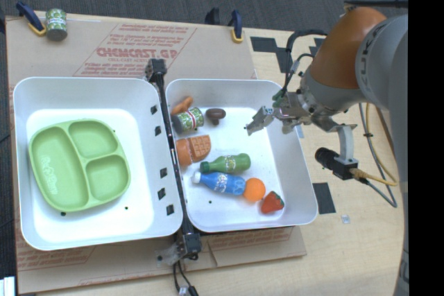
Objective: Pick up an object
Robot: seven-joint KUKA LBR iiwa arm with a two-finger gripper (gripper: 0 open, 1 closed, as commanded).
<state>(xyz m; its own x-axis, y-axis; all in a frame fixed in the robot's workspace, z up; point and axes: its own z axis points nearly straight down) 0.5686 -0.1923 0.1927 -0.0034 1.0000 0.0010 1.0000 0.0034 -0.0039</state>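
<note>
Left bin (28,218): holds 1 green divided tray (78,164) with 3 compartments.
Right bin (295,170): holds the loose objects, all toward its left and near side.
Far-left cluster: an orange carrot-like piece (182,106), a small can (189,119) just beside it, and a dark brown oval piece (216,114) to the can's right.
Middle: a waffle-patterned orange piece (193,148) against the left wall, with a green bottle (227,163) lying on its side to its right.
Near side: a blue bottle (219,182) lying flat, an orange ball (254,188) touching its right end, and a strawberry (272,202) just beside the ball.
Outside the bins: another small can (56,23) at the far-left corner of the cardboard.
Gripper (262,117): over the far-right part of the right bin, above bare white floor, apart from every object; nothing between its fingers; how wide it stands, I cannot tell.
</note>
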